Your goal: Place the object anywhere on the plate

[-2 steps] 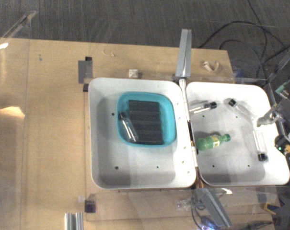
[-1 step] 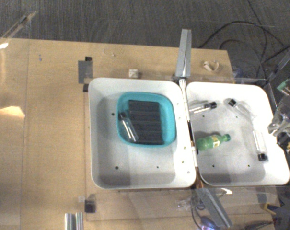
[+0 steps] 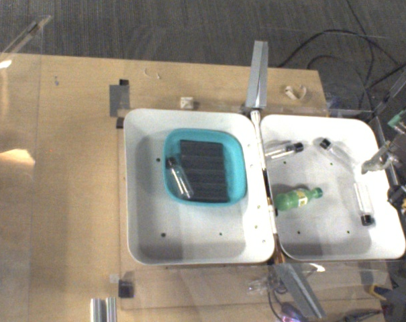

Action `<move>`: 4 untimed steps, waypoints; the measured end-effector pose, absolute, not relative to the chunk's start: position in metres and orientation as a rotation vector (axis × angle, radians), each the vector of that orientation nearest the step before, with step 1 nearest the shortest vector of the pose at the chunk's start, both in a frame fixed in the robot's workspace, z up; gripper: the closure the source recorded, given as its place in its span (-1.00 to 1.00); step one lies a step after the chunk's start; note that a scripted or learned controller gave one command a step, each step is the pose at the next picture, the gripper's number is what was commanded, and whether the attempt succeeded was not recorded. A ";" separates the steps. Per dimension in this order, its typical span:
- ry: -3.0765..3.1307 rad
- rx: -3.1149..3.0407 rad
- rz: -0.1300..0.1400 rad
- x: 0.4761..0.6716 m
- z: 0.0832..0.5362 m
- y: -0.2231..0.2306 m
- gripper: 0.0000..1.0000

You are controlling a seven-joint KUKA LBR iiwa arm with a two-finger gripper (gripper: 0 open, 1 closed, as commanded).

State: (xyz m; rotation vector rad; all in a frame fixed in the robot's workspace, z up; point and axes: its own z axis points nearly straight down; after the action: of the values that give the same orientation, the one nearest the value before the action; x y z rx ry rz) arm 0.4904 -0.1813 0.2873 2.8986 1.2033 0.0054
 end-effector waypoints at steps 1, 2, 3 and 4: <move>1.049 2.958 0.006 0.488 0.436 -0.187 -1.00; 0.898 3.008 0.002 0.488 0.435 -0.202 -1.00; 0.700 3.060 0.003 0.488 0.435 -0.205 -1.00; 0.491 3.101 0.003 0.488 0.435 -0.205 -1.00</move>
State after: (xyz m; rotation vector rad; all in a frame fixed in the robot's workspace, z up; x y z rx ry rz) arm 0.4878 -0.2053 0.4351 3.1007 0.4909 0.0032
